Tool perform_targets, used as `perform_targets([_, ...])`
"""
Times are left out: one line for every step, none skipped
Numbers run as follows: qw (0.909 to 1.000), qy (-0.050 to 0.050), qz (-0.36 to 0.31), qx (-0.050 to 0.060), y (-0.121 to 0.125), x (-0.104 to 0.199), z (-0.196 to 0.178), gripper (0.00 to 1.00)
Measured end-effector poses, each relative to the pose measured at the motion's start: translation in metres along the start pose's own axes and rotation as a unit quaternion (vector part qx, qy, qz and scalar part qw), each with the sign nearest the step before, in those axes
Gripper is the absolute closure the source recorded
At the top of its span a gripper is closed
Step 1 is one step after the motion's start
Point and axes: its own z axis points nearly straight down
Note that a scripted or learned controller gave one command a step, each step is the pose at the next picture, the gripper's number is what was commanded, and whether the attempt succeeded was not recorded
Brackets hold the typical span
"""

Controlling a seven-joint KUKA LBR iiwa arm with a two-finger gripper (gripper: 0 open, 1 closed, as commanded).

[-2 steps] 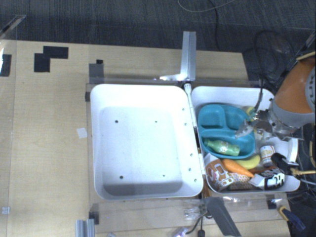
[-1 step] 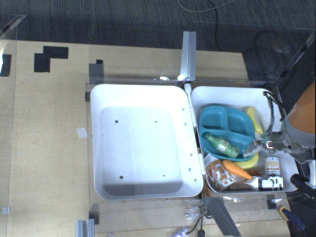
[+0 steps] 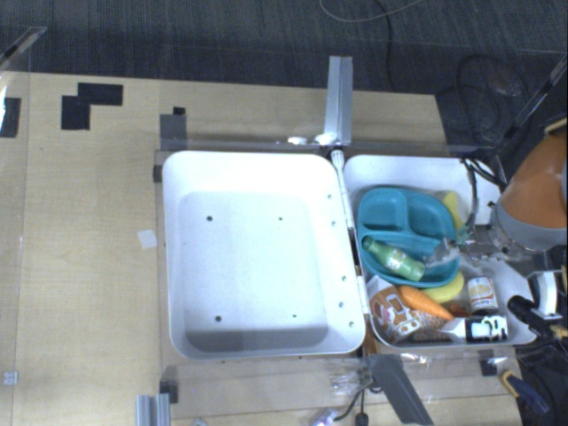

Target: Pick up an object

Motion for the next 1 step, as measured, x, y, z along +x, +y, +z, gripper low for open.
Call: perform_targets([0.9990, 0.008, 0.018, 0.040, 0.0875, -0.0106, 0.0074, 0.00])
